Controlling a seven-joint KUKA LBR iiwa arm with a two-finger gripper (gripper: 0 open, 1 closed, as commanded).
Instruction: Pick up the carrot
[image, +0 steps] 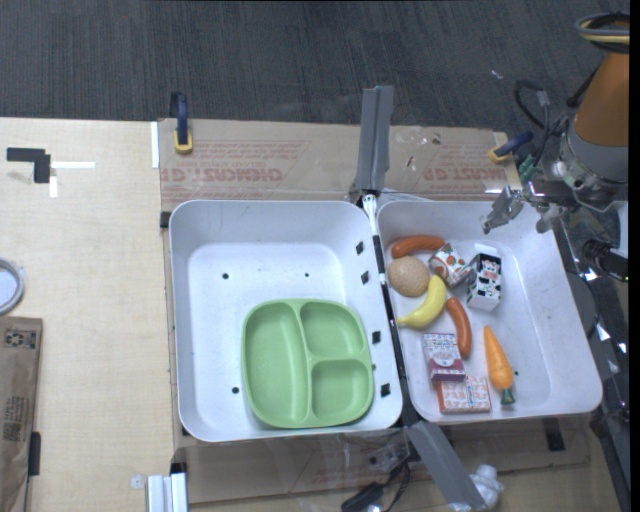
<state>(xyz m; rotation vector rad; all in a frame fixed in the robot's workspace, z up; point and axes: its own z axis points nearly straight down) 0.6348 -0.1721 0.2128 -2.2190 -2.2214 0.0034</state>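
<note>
The carrot (498, 360) is orange with a small green tip and lies lengthwise near the front right of the right bin (560, 300). My gripper (522, 214) hovers over that bin's far right corner, well behind the carrot. Its two fingers are spread and nothing sits between them. The grey arm with its orange band (610, 100) comes in from the upper right.
Left of the carrot lie a sausage (458, 327), a banana (427, 305), a brown round item (408, 276), another sausage (417, 245), two small cartons (485, 280) and two red boxes (445, 357). A green divided plate (308, 362) sits in the left bin (200, 300).
</note>
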